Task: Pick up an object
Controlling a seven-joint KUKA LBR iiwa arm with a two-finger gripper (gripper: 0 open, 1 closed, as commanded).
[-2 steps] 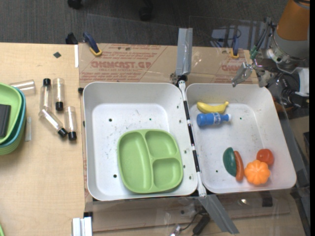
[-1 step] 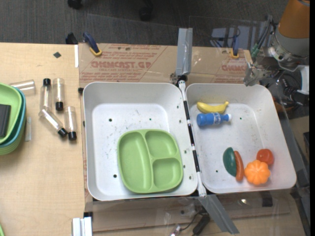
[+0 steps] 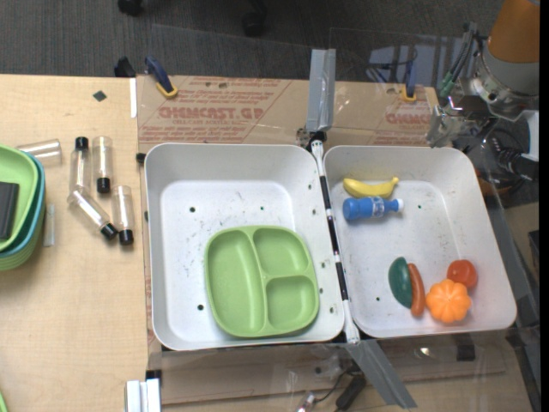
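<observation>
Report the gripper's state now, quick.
Gripper: above the far right corner of the right bin, nothing seen held; open or shut cannot be told.

Two white bins sit side by side, the left bin (image 3: 163, 256) and the right bin (image 3: 480, 230). The left one has one green divided plate (image 3: 262, 280). The right one has five things: one banana (image 3: 371, 185), one blue bottle (image 3: 371, 208), one dark green vegetable (image 3: 400, 281), one small tomato (image 3: 462, 272) and one orange pumpkin (image 3: 449, 301). Four clear tubes (image 3: 101, 191) lie on the table (image 3: 69, 316) to the left.
</observation>
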